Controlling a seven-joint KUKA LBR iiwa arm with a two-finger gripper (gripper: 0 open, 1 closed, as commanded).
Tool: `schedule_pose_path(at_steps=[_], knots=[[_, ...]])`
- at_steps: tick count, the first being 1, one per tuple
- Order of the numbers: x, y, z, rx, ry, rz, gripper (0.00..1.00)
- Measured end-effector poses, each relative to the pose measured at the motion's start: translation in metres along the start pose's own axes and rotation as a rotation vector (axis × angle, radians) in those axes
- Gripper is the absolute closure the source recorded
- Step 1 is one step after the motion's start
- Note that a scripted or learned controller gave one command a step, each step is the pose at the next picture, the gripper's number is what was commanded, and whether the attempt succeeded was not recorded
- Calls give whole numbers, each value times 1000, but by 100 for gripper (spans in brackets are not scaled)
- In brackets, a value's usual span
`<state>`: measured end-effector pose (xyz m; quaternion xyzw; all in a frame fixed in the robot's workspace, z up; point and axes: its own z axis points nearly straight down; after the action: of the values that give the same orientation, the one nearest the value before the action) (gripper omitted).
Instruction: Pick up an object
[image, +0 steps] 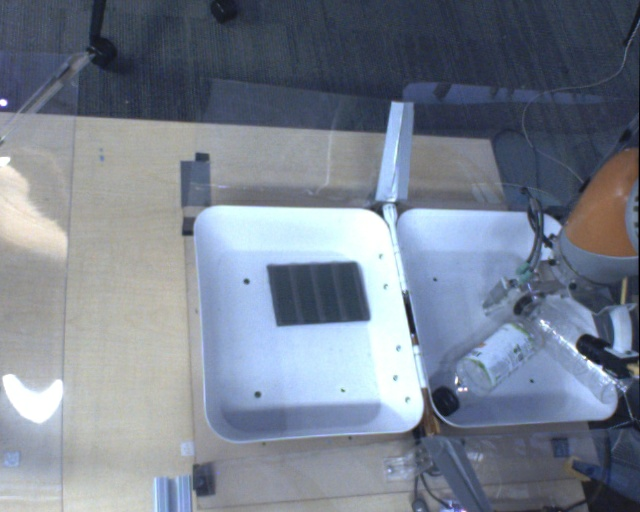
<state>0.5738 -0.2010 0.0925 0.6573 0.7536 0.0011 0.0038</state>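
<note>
1. Two shallow white bins sit side by side on the worktop (120, 300). We treat the right bin (450, 250) as the working area, since the arm (600, 215) reaches into it from the right.
2. We locate the target first: a clear plastic bottle (497, 357) lies on its side in the right bin, toward the near edge. Its dark cap (445, 401) points at the bin's near-left corner, and its body runs diagonally up toward the right.
3. We note the hand (535, 290) near the far-right part of the same bin, above and to the right of the bottle's base. Glare and clear material around it hide the fingers, so we cannot tell whether the hand is wide or narrow, and we see nothing held in it.
4. We judge the step in hand to be the approach to the bottle.
5. To do it well, we should align the fingers across the bottle's short axis, not along its length, and aim for the labelled mid-body, where the round wall is least likely to roll away.
6. We should keep clear of the bin wall at the near edge, because the cap end lies close to it.
7. We ignore the left bin (230, 300), which carries a dark ribbed rectangular pad (318, 293) lying flat and offering little to grip.
</note>
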Motion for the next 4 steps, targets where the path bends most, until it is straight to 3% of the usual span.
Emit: schedule_pose_path(at_steps=[2,3,4], knots=[[-11,54,5,-2,1,14,0],[-4,-4,3,-6,-1,-299,0],[-9,42,5,-5,0,-261,0]])
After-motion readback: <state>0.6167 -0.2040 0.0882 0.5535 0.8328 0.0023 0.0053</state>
